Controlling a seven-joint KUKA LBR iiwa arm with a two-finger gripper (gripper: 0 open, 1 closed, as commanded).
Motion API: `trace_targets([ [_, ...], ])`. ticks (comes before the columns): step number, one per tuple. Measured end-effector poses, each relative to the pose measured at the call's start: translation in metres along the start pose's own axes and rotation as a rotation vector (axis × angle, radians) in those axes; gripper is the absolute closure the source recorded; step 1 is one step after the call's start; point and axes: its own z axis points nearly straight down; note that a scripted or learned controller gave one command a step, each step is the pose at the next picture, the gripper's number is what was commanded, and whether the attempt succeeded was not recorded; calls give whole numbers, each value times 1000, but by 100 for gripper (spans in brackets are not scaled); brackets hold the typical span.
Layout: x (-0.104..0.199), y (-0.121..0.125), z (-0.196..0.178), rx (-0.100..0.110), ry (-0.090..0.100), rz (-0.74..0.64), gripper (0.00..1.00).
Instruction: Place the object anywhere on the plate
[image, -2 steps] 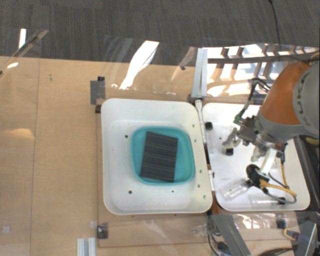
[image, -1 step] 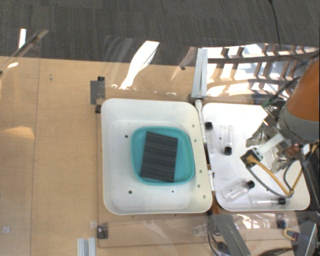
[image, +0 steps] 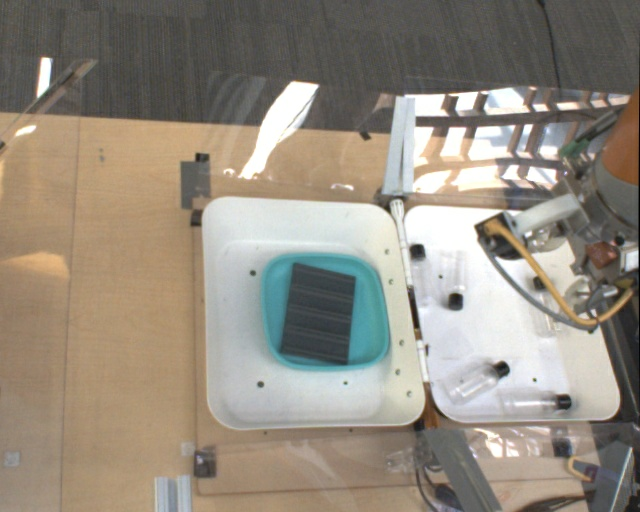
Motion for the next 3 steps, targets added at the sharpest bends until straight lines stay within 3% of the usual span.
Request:
trace_targets([
  [1,10,40,-13,1,-4,69,0],
  [2,-7,28,-67,-3,5,71,0],
  [3,-17,59,-66,-1,-2,72,0],
])
